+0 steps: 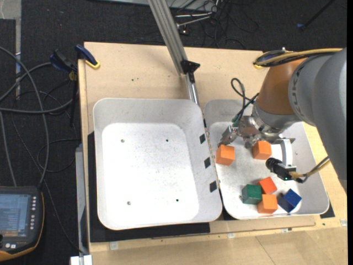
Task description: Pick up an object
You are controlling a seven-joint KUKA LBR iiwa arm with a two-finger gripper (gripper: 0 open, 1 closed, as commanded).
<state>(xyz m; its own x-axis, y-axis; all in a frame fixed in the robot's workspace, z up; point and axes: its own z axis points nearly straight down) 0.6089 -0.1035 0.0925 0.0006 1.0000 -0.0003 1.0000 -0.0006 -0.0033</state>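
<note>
Nearest me, 4 blocks cluster in the right bin (317, 203): a green block (252, 194), 2 orange ones, and a blue block (289, 200). Further up, the gripper (245, 137) hangs over 2 more orange blocks (225, 154), jaws spread wide with nothing between them, so I judge no pick is made yet. The wrist hides the bin's far corner.

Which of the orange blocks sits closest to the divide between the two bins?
The orange cube lying alone at the right bin's left wall. The other orange blocks sit farther right: one by the gripper, two in the front cluster.
</note>
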